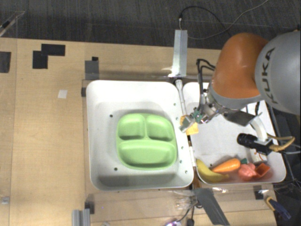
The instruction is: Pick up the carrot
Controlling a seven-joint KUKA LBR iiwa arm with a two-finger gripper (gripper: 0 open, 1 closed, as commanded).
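While the gripper, jaws unreadable from here, is hovering well off, the carrot is lying in the right bin against the banana; probably light, stiff, slick—pinching mid-body.

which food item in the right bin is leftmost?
The banana: yellow and curved, at the bin's lower-left corner. The orange carrot lies just right of it, and the pink-red item is further right still.

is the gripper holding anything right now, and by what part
Cannot be told. A small yellow piece sits at the gripper, but a grip on it isn't clear. The carrot lies untouched in the right bin, beside the banana.
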